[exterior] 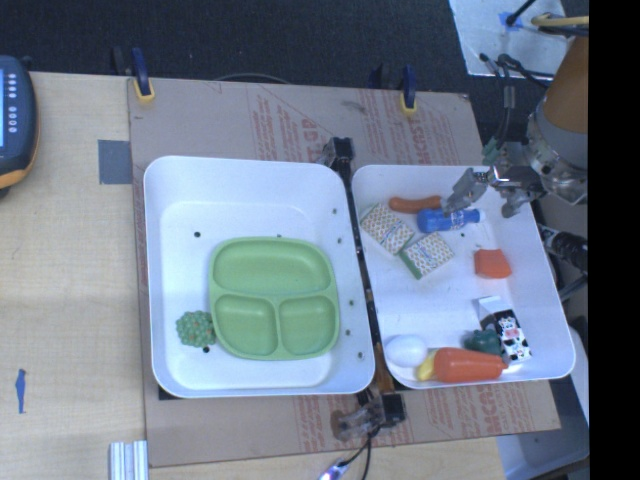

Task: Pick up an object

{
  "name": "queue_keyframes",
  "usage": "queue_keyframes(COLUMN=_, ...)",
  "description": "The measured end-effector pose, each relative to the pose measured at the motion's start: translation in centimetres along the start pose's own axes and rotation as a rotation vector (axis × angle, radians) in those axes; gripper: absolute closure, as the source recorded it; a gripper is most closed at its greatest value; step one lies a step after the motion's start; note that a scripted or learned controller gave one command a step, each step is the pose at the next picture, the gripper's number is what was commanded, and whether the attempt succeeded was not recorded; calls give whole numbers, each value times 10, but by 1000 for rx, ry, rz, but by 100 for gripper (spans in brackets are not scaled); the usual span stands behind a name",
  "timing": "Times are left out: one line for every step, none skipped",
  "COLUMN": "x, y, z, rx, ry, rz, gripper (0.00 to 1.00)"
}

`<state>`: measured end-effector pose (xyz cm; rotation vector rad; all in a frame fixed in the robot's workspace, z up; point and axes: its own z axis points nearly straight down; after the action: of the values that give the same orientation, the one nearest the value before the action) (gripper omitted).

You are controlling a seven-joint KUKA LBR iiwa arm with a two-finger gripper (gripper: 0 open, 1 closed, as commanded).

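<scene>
My gripper (488,194) hangs over the back right part of the right bin (452,303), open, with nothing between its fingers. Its left finger (463,187) stands just above a small blue object (447,219). Beside that lies an orange-red sausage shape (415,205). Two patterned packets (386,228) (428,255) lie left of the middle, and an orange block (491,263) sits toward the right. At the front are a white egg (405,350), an orange carrot-like piece (465,365) and a black-and-white cow toy (510,336).
The left bin (170,248) holds a green divided plate (273,298) and a green broccoli piece (195,329) at its front left. Blue clamps (143,78) (408,88) grip the board's back edge. A dark device (14,118) sits at the far left.
</scene>
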<state>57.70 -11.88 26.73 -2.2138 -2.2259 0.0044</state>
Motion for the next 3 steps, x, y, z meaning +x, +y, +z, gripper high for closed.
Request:
queue_keyframes(x=34, y=22, z=65, rx=6, ry=1, rz=-4, gripper=0)
queue_keyframes(x=0, y=4, z=178, rx=-5, ry=-6, rz=2, gripper=0)
queue_keyframes(x=1, y=8, z=160, rx=-10, ry=-3, rz=-1, gripper=100)
